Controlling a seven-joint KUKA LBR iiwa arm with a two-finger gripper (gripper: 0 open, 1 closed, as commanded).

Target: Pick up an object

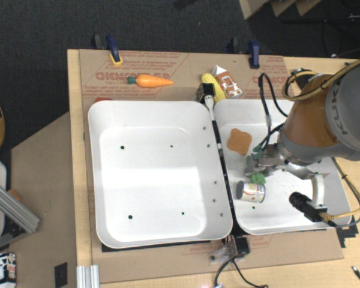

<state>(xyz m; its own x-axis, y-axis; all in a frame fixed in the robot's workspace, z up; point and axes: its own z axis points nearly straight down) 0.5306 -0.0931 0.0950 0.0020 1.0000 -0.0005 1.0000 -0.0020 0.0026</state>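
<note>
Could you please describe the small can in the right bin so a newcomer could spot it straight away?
Look in the right bin, just right of the divider near its front. The can lies on its side below the gripper. Unlike the flat brown piece farther back, it is silvery and cylindrical.

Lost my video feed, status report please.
End effector low in right bin, finger state unreadable. Small can lying just below it, nothing seen held. Brown toast-like piece close above. Carrot outside bins.

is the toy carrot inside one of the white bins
No, the toy carrot lies on the cardboard beyond the left bin.
</note>
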